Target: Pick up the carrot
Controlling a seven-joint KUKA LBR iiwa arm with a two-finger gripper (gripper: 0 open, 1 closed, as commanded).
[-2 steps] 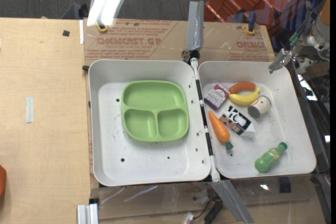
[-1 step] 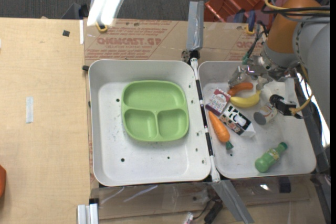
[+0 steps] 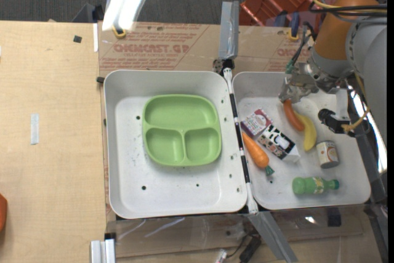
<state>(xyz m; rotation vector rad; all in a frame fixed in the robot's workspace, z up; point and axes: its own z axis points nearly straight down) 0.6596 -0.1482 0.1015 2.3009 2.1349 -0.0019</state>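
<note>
Carrot (image 3: 255, 150) first: we see it lying in the right bin (image 3: 351, 194), close against that bin's left wall, its thick orange end pointing up-left and its small green tip down-right. Just beside it, on its right, a black-and-white carton (image 3: 278, 141) lies flat, with a purple packet (image 3: 255, 122) touching the carton's upper end.

We find the gripper (image 3: 294, 90) well apart from the carrot, near the upper middle of the same bin, hanging below the grey arm (image 3: 363, 40) with its orange band. Whether it is spread or closed we cannot tell, as the metal parts blur together from this angle. Right under it lies an orange sausage-shaped toy (image 3: 293, 115), and a banana (image 3: 308, 132) rests against that toy's lower end.

Further right we see a small can (image 3: 327, 154) on its side, and a green bottle (image 3: 314, 185) lying along the near wall.

In the left bin (image 3: 123, 194) we see a green divided plate (image 3: 182, 130).
</note>
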